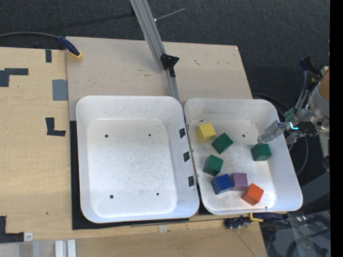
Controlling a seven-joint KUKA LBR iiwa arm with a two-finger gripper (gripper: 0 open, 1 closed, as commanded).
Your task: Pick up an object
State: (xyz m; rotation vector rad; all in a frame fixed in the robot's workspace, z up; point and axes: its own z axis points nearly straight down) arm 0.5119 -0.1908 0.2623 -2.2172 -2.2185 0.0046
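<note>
Grey two-finger gripper poised at right white plastic bin's far right side, just above small dark green cube, nothing visibly between fingers; opening width impossible to tell. Yellow cube nearby

- From my screen both white bins, the left bin and the right bin, look like thin moulded plastic, smooth with a dull sheen and fine dark speckling.
- The bench top reads as pale wood, matt, scuffed in spots.
- The slanted pole looks like brushed metal (aluminium, I'd say).
- The blocks, such as the yellow block, look matt and smooth.
- The floor looks like rough dark carpet.
</note>
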